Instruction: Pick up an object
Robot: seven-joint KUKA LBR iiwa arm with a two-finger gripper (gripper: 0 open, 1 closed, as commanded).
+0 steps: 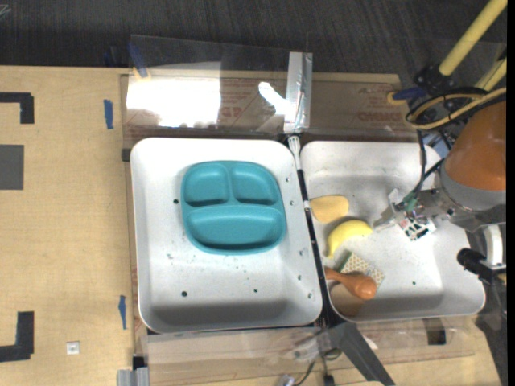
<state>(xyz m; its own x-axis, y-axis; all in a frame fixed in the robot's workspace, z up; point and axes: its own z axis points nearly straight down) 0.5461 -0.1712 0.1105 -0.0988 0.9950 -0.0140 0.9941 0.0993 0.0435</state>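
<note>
From my remote desk, the gripper (412, 215) hangs over the right bin (451, 284), its grip state impossible to tell, while the yellow lemon (348, 235) beside 1 orange spoon (354, 281) wants a centred, vertical descent.

Two shallow white bins are sitting side by side: the left bin (153, 215) and the right bin (402, 284). The left bin is holding one teal divided tray (233, 206). The right bin is holding one yellow lemon-shaped object (348, 235), one pale yellow rounded object (329, 207), one orange-brown spoon-like utensil (354, 282), and one small patterned piece (358, 264).
</note>
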